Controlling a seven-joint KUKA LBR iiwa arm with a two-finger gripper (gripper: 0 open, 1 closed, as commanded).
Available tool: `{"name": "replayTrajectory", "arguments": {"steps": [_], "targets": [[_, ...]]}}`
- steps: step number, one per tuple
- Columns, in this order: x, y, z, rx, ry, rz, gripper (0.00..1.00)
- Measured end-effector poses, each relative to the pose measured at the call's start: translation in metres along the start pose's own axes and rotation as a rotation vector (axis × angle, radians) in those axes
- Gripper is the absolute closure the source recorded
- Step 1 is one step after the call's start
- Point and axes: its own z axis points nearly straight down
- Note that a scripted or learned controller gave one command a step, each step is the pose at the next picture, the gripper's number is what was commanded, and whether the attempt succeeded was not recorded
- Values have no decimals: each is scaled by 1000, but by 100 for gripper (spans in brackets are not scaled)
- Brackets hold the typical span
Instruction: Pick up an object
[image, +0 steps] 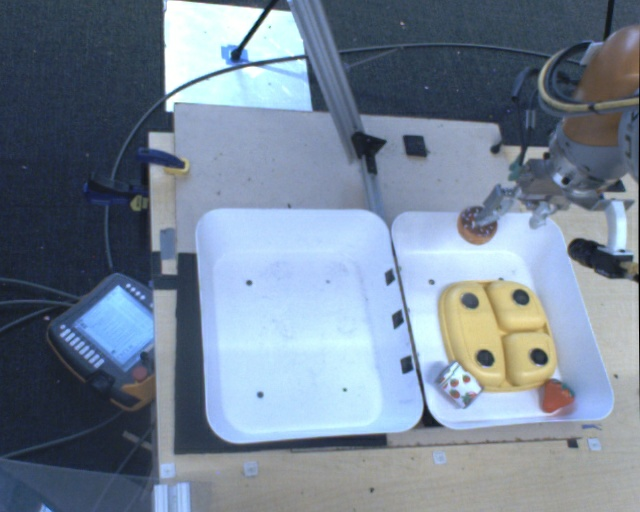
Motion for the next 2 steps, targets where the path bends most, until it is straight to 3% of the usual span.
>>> {"name": "replayTrajectory", "arguments": {"steps": [2], "targets": [[14, -11, 94, 4, 0, 0, 0]]}}
